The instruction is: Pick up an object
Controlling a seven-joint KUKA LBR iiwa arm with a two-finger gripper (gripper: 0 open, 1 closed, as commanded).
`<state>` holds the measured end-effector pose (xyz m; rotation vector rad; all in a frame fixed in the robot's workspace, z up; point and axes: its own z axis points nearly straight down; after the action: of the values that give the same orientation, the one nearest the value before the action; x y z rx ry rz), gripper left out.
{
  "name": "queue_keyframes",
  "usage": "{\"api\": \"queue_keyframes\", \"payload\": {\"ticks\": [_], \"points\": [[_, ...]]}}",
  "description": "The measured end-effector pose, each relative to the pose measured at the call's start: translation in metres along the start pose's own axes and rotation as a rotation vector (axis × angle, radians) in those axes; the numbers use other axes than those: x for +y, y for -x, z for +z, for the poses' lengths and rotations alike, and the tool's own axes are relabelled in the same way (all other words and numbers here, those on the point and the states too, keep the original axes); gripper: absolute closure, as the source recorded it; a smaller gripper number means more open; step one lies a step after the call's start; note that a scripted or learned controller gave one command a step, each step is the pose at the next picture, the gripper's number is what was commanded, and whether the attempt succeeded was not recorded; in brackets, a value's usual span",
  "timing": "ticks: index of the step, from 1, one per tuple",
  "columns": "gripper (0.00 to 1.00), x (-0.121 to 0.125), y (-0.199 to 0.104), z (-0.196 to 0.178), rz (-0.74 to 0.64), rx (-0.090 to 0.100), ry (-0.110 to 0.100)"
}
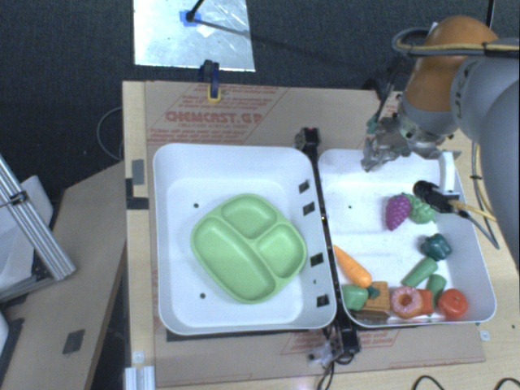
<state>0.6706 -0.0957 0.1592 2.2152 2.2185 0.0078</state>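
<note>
From my feed, the grey two-finger gripper (376, 161) hangs over the far left corner of the right-hand shallow white bin (357, 218). The wrist above crowds it, so I cannot tell whether it is open or closed. The grey arm (479, 96) behind it is cut off by the right edge. The toy foods to pick from all lie in that bin, apart from the gripper. At the middle right, a purple bunch of plastic grapes (397, 211) touches a pale green leafy piece (422, 212), with a dark teal pepper-like piece (436, 246) and a green cucumber-shaped piece (418, 271) nearer. Along the near wall sit a red toy tomato (452, 301), a pink-iced toy doughnut (405, 301), a brown block (376, 301) too small to identify, and a round green piece (355, 297) partly hidden by the rim. An orange toy carrot (352, 265) lies just beyond. The left-hand white bin (244, 169) holds a light green divided plastic plate (248, 248).
</note>
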Motion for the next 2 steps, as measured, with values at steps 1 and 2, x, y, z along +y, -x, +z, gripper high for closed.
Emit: {"api": "queue_keyframes", "payload": {"ticks": [1, 2], "points": [[1.0, 0.0054, 0.0072, -0.0625, 0.0, 0.0, 0.002], [1.0, 0.0065, 0.0067, -0.0659, -0.003, 0.001, -0.005]]}}
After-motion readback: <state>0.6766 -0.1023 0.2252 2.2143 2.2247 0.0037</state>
